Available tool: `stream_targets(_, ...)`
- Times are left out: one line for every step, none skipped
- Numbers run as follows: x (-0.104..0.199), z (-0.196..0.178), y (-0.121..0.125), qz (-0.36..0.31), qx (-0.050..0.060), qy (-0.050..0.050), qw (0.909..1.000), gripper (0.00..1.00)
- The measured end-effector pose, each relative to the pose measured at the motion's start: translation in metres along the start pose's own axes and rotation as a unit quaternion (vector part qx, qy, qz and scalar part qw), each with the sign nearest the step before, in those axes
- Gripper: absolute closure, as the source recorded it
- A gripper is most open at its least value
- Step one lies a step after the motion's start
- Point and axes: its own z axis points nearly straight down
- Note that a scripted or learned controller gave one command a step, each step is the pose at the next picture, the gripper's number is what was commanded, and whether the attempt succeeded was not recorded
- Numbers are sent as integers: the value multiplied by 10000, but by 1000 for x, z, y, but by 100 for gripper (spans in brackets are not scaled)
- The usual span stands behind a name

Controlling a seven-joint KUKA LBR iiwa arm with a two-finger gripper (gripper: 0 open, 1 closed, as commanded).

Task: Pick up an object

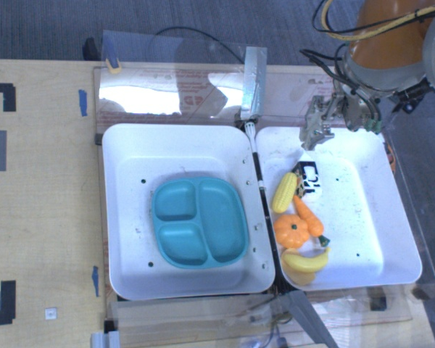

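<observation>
Your gripper [317, 133] hangs over the right bin's [366, 216] far edge, fingers slightly spread and pinching nothing. The food sits bunched against the divider: corn [284, 192], carrot [307, 217], pumpkin [291, 231], banana [305, 259]. Go for the corn, the nearest piece; approach from the bin's bare right side, since the wall crowds its left.

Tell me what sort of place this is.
Probably a robotics lab's pick-and-place test bench: two white bins side by side, toy food such as a banana and corn, and a gripper above.
</observation>
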Motion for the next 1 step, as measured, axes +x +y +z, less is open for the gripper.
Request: stream_targets(23, 19, 16, -176, -1, 29, 9998, 100)
